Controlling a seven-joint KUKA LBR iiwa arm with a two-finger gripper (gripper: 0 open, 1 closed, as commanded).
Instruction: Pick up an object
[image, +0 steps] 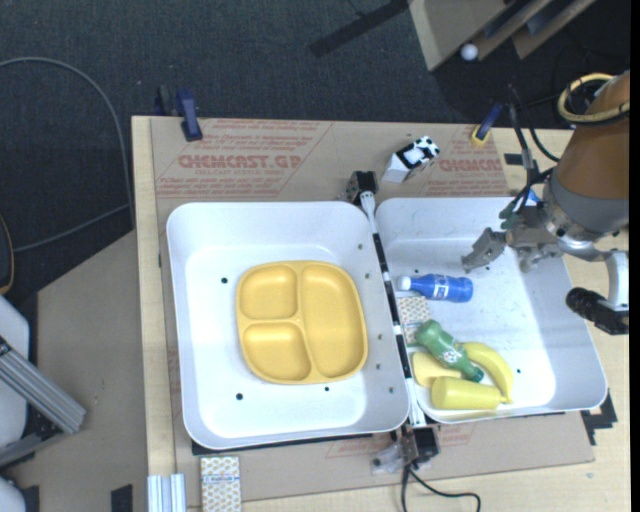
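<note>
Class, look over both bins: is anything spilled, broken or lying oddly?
Nothing is spilled or broken. The blue bottle lies on its side, and the green bottle, banana and yellow block are heaped in the right bin's near-left corner.

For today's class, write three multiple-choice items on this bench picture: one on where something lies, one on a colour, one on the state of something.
1. Where does the yellow divided plate lie?
A. in the left bin
B. in the right bin
C. on the bare bench

2. What colour is the bottle nearest the hand?
A. red
B. blue
C. black

3. How does the green bottle lie?
A. upright and alone
B. on its side by the banana
C. hanging from the hand

Key: 1 A, the plate fills the middle of the left bin. 2 B, its body is blue with a white cap. 3 B, it lies flat among the yellow items.
</note>
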